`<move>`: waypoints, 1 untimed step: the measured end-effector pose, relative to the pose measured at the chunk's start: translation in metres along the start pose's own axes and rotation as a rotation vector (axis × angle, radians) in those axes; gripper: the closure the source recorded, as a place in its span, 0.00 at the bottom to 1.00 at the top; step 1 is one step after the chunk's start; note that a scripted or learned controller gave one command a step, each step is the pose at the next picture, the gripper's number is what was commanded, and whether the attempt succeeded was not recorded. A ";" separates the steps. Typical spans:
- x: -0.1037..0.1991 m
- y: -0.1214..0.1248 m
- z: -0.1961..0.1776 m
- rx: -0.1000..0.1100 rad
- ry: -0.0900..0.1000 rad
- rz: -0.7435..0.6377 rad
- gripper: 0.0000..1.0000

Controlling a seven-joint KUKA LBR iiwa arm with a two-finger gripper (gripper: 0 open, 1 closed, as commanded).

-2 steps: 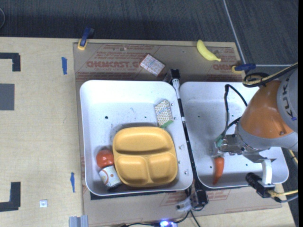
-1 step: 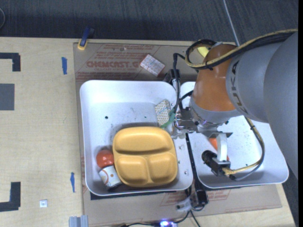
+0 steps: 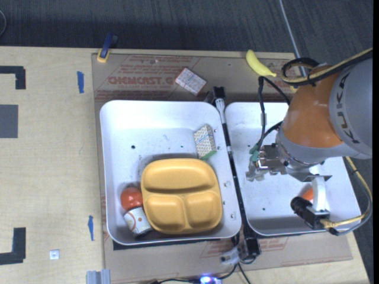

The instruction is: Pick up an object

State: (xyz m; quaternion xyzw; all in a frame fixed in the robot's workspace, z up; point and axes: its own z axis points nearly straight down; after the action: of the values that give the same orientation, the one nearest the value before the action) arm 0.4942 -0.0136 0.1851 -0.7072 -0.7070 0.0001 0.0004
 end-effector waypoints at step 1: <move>0.000 0.000 0.000 0.000 0.000 0.000 0.00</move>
State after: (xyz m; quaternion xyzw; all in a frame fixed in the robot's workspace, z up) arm 0.4942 -0.0133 0.1850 -0.7072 -0.7070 -0.0001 0.0005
